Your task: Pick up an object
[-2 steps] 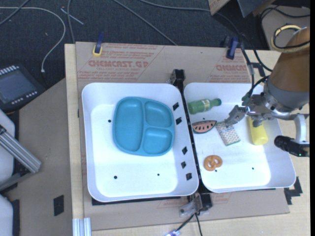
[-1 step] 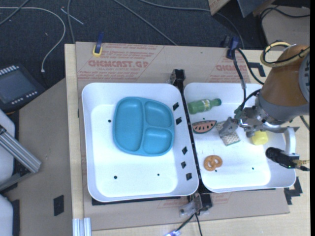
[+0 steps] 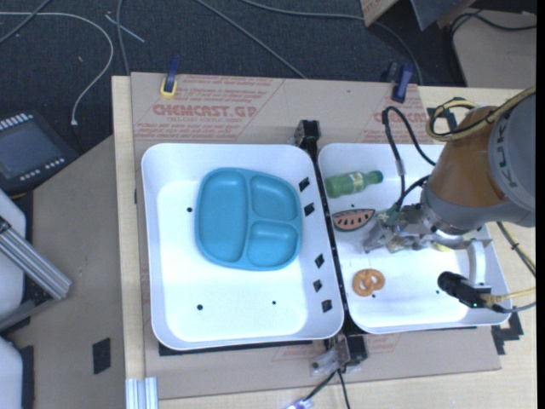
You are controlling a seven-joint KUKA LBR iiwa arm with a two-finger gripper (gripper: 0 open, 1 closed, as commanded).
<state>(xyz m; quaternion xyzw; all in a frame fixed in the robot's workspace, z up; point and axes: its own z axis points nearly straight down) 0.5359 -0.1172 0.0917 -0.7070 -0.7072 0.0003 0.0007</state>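
Observation:
In the right bin (image 3: 409,309) lie a green bottle (image 3: 352,182) on its side at the back, a watermelon slice (image 3: 352,220) below it, and a small brown pretzel (image 3: 369,282) near the front. My gripper (image 3: 387,235) is low over the middle of this bin, just right of the watermelon slice and above the pretzel. Nothing shows between its tips. The grey and orange arm (image 3: 473,173) covers the bin's right part.
The left bin (image 3: 170,254) holds a blue divided plate (image 3: 249,218). A black divider with clips (image 3: 317,228) runs between the two bins. Cables hang over the back of the right bin (image 3: 393,135).

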